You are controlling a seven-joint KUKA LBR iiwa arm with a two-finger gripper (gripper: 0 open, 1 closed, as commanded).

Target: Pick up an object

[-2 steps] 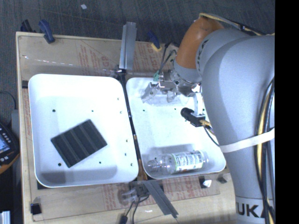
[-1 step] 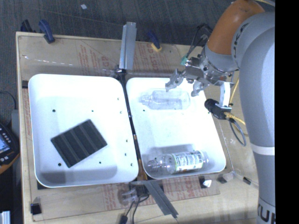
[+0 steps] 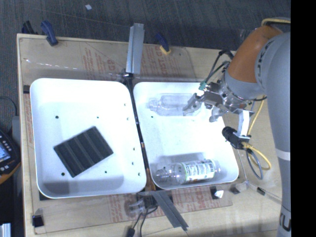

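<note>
Two clear plastic bottles lie in the right bin point(image 3: 163, 137). One bottle point(image 3: 169, 104) rests on its side near the bin's far wall. The other bottle point(image 3: 186, 172), with a white and green label, lies along the near wall. A black ribbed pad point(image 3: 83, 150) lies flat in the left bin point(image 3: 59, 98). My gripper point(image 3: 202, 109) hangs over the far right part of the right bin, just right of the far bottle. Its two fingers stand spread apart, and nothing sits between them.
A grey divider bar point(image 3: 134, 48) runs between the bins at the back. Blue clamps point(image 3: 49, 33) hold the board's far edge. Cables and a yellow loop point(image 3: 256, 157) hang beside the bin's right wall. A handheld device point(image 3: 6, 154) sits at the far left.
</note>
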